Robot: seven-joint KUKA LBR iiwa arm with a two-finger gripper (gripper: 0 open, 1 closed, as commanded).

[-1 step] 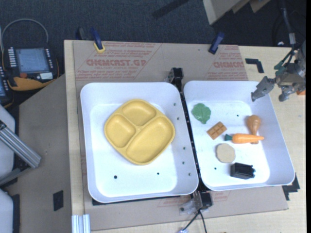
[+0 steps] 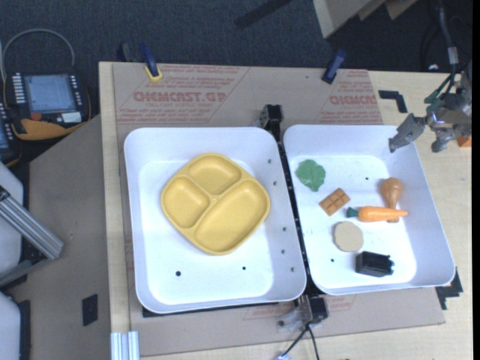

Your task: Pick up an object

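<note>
From above, the left bin [image 2: 142, 261] holds a yellow plate [image 2: 216, 202] with three compartments, and the right bin [image 2: 431, 231] holds a green broccoli piece [image 2: 310, 173], a brown cracker [image 2: 334, 201], a tan drumstick [image 2: 391, 191], an orange carrot [image 2: 377, 214] lying just below the drumstick, a round beige cookie [image 2: 348, 237] and a black block [image 2: 373, 264] nearest the front. The gripper [image 2: 424, 133] hangs over the right bin's far right corner, well apart from all the pieces, its two fingers spread open with nothing between them.
</note>
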